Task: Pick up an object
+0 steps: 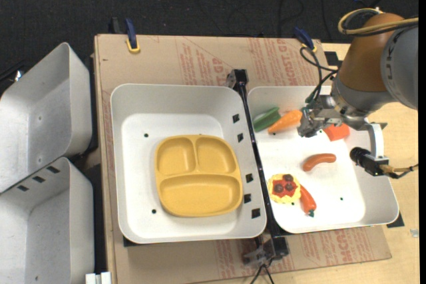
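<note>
From my remote seat I saw the worktop (173, 53), a brown board, carrying two shallow white bins side by side. The left bin (133, 143) held a yellow divided plate (198, 175) lying flat near its middle, with three compartments facing up. The right bin (363, 199) sat at three o'clock from it, the two touching along a dark central divider.

The arm (379, 66) came in from the three o'clock side, its orange band bulking over the right bin's far corner. Its pincer (311, 122) hung low over the twelve o'clock part of the right bin. I could not tell from this slanted view whether it was spread or closed, nor whether anything sat in it.

The toy foods lay scattered in the right bin. An orange carrot (287, 121) lay just at nine o'clock of the pincer, its tip close to it, and a green pepper (265, 118) lay at nine o'clock of the carrot, touching or nearly so. A small red-orange block (337, 132) sat just at four o'clock of the pincer. A sausage (320, 161) lay near the bin's centre. Toward six o'clock was a yellow piece with red berries (284, 188), and a small red-and-orange chili (307, 201) lay just beside it at four o'clock.
</note>
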Motion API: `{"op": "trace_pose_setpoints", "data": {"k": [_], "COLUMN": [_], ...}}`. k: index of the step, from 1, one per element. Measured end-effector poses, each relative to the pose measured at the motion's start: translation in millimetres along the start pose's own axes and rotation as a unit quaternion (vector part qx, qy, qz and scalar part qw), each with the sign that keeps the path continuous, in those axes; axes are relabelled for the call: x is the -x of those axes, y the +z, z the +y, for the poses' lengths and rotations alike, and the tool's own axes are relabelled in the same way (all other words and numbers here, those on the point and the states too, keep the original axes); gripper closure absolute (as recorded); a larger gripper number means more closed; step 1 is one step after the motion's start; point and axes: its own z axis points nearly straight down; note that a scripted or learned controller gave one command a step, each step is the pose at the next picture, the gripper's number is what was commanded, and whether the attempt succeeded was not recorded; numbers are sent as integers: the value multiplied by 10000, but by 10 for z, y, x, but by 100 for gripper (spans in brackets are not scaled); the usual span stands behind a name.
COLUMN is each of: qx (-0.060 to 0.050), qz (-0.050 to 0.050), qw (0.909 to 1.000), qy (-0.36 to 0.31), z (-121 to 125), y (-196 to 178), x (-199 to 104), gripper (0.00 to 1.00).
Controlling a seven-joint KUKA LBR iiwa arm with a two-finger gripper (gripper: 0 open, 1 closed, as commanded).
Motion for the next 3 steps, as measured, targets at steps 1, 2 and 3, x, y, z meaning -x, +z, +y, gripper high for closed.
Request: {"op": "trace_pose_setpoints", "data": {"k": [1, 2, 3], "qx": [7, 12, -36], "qz": [-3, -5, 14], "qw": [10000, 10000, 10000], "qy": [-2, -4, -22], "z": [106, 193, 235], "y": [-592, -1183, -1007], "x": [-21, -80, -651], "gripper": [100, 100, 100]}}
